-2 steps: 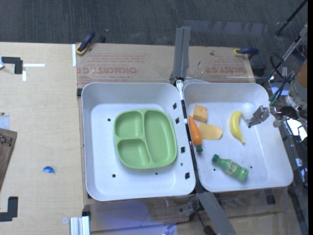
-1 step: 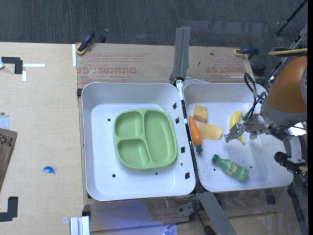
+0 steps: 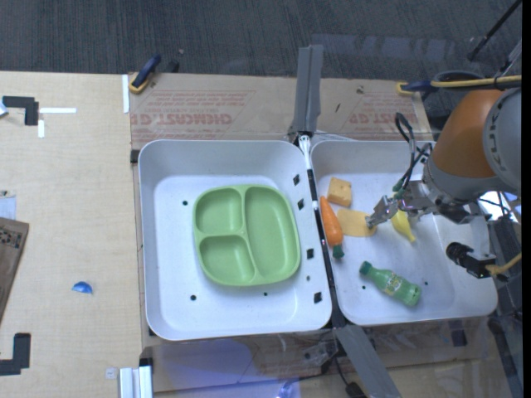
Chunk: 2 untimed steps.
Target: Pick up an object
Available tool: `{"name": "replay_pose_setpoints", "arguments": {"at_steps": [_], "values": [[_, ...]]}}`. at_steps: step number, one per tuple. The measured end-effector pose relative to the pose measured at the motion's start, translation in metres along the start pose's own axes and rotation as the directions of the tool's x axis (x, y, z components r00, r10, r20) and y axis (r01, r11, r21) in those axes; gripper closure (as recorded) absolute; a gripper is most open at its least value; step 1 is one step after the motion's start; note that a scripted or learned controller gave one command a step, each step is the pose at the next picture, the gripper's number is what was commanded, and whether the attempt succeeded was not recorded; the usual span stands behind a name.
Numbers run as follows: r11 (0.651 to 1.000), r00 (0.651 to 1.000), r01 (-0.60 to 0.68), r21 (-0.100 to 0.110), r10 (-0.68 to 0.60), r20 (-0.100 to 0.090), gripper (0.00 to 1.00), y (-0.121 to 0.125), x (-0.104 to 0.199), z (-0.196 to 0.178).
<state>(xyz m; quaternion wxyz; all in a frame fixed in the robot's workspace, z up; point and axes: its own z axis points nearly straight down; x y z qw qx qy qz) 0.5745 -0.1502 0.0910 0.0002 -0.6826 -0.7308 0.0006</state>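
I see a yellow banana [image 3: 405, 226] lying in the right bin [image 3: 465, 301], right beside my claw [image 3: 388, 211]. The claw is low over the bin, next to the banana and a flat cheese slice [image 3: 354, 222]. I cannot tell if it is apart or together. An orange carrot [image 3: 332, 226], a cheese cube [image 3: 339, 191] and a green bottle [image 3: 392, 283] lie nearby. The left bin [image 3: 166, 222] holds a green tray [image 3: 246, 235].
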Motion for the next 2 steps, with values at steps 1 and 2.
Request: {"name": "replay_pose_setpoints", "arguments": {"at_steps": [1, 2], "values": [[1.000, 1.000, -0.002, 0.000, 0.002, 0.000, 1.00, 0.000, -0.001, -0.009], [0.997, 0.997, -0.076, 0.001, 0.076, 0.000, 1.00, 0.044, 0.136, -0.100]]}}
